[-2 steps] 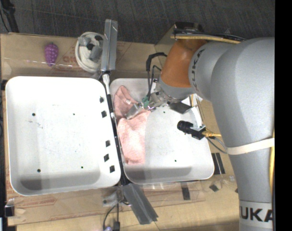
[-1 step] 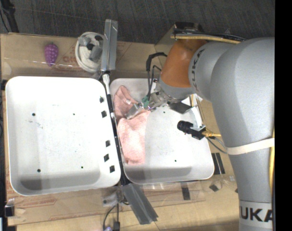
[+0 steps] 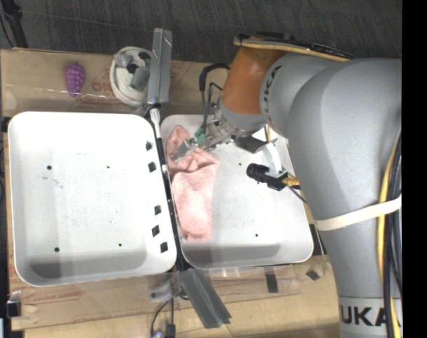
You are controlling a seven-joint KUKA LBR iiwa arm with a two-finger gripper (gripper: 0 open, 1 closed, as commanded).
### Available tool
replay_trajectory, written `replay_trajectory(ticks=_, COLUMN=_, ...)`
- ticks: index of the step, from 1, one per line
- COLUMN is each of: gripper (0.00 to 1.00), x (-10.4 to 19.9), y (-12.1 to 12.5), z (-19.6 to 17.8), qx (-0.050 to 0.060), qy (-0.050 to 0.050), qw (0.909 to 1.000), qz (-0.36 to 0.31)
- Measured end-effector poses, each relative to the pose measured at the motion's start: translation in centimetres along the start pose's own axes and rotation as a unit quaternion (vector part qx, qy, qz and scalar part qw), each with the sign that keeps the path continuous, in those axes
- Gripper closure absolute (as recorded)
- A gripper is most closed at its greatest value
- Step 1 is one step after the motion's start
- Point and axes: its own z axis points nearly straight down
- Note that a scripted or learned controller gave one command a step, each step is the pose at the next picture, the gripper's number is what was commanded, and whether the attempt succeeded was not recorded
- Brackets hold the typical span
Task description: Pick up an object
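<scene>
Can't really tell if the fingers of the two-finger gripper (image 3: 201, 138) are apart or pinched, too small and cluttered there. They're right at the top end of the crumpled pink terry cloth (image 3: 192, 189), which lies along the 9 o'clock wall of the shallow white right bin (image 3: 283, 248). Soft, light and floppy I'd guess, so it'll drape. I'd pinch a raised fold near 12 o'clock, not the flat part.

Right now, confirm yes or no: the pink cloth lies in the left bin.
No, the pink cloth lies in the right bin, along its left wall.
</scene>
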Motion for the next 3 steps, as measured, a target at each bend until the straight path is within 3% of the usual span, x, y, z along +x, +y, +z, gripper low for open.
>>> replay_trajectory(ticks=1, gripper=1.00, x=0.0, y=0.0, z=-0.9, qx=0.001, qy=0.000, qw=1.0000, qz=-0.002)
replay_trajectory(ticks=2, gripper=0.00, x=0.0, y=0.0, z=-0.9, qx=0.001, qy=0.000, qw=1.0000, qz=-0.002)
replay_trajectory(ticks=3, gripper=0.00, x=0.6, y=-3.9, z=0.1, qx=0.001, qy=0.001, qw=1.0000, qz=0.007)
